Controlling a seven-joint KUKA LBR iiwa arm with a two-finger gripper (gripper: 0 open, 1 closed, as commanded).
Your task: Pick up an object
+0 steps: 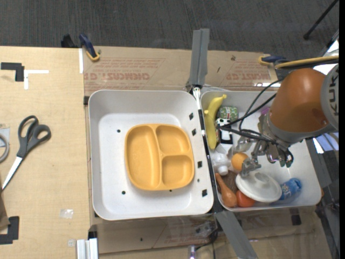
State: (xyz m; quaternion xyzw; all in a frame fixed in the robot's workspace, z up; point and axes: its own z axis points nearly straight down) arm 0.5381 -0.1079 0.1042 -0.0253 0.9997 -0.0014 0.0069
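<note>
Centre the gripper [249, 165] (finger state cannot be determined) over the orange ball [239, 160] before descending, clear of the white lid [260, 187].

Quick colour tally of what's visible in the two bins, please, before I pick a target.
Yellow: 2, the divided tray in the left bin and the banana in the right.
Orange: 3, ball, carrot, small piece.
White: 1, lid.
Blue: 1, toy.
Green: 1, packet.
Total: 8 visible.
</note>
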